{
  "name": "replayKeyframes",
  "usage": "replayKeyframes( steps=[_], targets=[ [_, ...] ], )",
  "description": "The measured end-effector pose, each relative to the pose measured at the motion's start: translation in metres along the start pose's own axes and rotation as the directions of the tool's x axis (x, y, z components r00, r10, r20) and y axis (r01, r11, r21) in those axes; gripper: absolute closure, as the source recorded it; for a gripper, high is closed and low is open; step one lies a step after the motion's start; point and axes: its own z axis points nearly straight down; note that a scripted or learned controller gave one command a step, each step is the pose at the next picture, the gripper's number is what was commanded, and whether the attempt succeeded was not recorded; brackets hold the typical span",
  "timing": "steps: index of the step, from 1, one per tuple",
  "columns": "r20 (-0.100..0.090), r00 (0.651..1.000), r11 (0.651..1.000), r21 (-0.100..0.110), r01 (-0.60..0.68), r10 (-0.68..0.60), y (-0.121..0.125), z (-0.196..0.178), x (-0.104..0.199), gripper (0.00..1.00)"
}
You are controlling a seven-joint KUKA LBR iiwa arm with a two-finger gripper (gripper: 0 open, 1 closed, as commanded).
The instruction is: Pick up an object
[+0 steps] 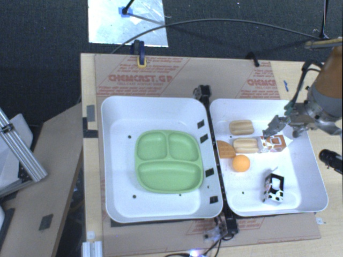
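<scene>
Several foods crowd the end effector (273, 126) — grip unclear — beside a carton (272, 143).

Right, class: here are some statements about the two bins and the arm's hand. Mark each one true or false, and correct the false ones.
1. The green divided plate lies in the left bin. True.
2. The orange ball sits on the green plate. False: it lies in the right bin, beside the bread-like pieces.
3. The hand is over the right bin. True.
4. The black-and-white item lies nearer the camera than the orange ball. True.
5. The small carton is in the left bin. False: it is in the right bin, just below the hand.
</scene>
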Motion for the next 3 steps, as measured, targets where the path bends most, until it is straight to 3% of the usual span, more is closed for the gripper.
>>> replayKeyframes(
  steps=[1, 3],
  targets=[
    [0.002, 1.000, 1.000, -0.012, 0.003, -0.003, 0.002, -0.007, 0.000, 0.00],
    [0.001, 1.000, 1.000, -0.009, 0.003, -0.003, 0.011, 0.102, 0.008, 0.00]
  ],
)
